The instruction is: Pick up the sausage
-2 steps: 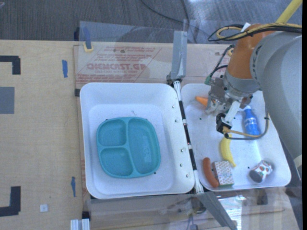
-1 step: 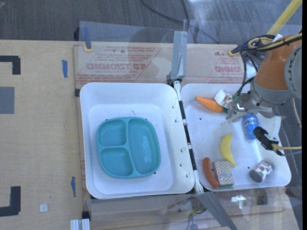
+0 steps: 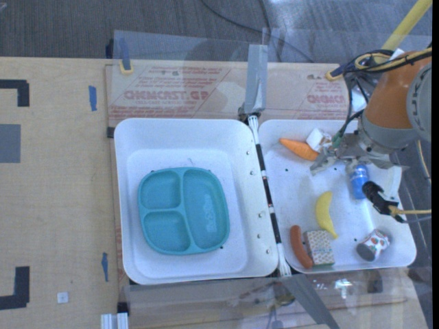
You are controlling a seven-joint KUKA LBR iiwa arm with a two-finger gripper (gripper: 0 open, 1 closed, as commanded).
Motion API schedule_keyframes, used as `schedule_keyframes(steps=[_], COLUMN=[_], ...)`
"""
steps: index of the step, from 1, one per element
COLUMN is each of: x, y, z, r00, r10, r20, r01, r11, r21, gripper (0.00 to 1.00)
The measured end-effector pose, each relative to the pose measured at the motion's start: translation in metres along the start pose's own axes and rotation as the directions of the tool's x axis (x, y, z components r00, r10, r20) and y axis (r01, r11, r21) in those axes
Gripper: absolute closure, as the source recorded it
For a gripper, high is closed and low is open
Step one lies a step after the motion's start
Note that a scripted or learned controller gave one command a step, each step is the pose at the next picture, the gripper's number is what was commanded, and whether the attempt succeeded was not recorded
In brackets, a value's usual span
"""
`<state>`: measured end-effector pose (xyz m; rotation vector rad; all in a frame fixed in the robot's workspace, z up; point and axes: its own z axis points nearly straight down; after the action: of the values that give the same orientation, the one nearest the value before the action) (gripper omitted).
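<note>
2 bins [image 3: 130, 142], 1 tray [image 3: 183, 211], 1 sausage [image 3: 300, 246], 1 banana [image 3: 324, 213], 1 carrot [image 3: 299, 149], approx. 4 other bits.

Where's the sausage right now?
The sausage lies near the front left corner of the right bin, beside a small speckled block, below the banana.
</note>
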<state>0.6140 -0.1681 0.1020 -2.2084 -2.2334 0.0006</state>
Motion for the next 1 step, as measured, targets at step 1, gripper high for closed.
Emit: schedule_keyframes(steps=[1], x=[-0.0211], y=[0.0449], z=[0.0150], r00=[0.999], r10=[-0.026], r20=[-0.036], r01=[0.029], r11=[0.998], r21=[0.059], gripper=[0.00])
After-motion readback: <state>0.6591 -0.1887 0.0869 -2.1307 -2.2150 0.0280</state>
